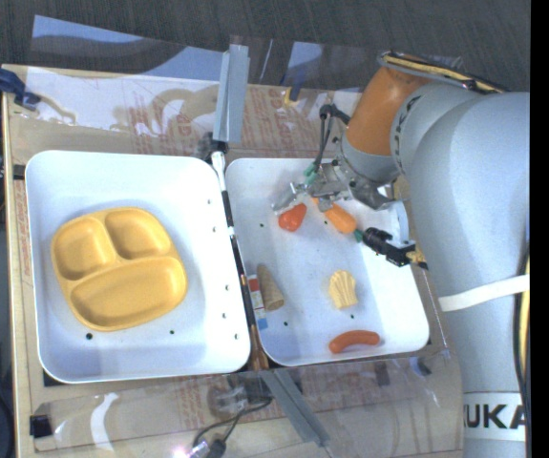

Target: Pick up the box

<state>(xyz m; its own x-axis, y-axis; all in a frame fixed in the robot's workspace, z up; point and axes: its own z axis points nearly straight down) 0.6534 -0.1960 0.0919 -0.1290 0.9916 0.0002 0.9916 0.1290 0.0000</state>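
Clearly the box [269, 287], lower centre, could be missed: the end effector [303, 187], grip unreadable, is positioned above the food.

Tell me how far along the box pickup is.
Nothing done yet: the brown box lies against the right bin's left wall. In hand: the gripper sits at the far end, by the orange piece. Left: reaching, gripping, lifting the box.
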